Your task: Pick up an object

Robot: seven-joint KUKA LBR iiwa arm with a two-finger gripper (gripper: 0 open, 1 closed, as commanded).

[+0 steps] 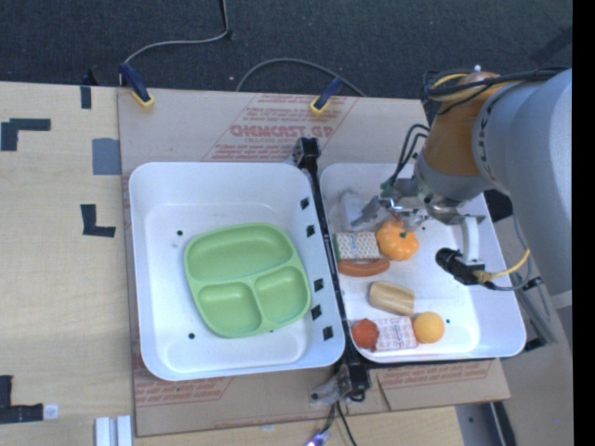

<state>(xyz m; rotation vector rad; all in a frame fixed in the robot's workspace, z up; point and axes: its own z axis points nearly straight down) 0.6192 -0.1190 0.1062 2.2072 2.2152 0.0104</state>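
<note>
The right bin (pixel 497 328) holds several toy foods. An orange pumpkin-like fruit (pixel 398 242) lies near its middle, with a checked wafer (pixel 355 245) and a brown sausage (pixel 363 268) to its left. Nearer the front are a tan bread roll (pixel 390 297), a small orange ball (pixel 428 327) and a red piece (pixel 365 333) on a white card (pixel 398 337). My gripper (pixel 395 210) hangs right over the far side of the orange fruit, touching or almost touching its top. Nothing is seen lifted.
The left bin (pixel 158 212) carries a green divided plate (pixel 246 279). A black divider (pixel 321 249) runs between the bins. The grey arm with its orange band (pixel 460 142) covers the right bin's far right corner, and a cable (pixel 483 277) loops beside the gripper.
</note>
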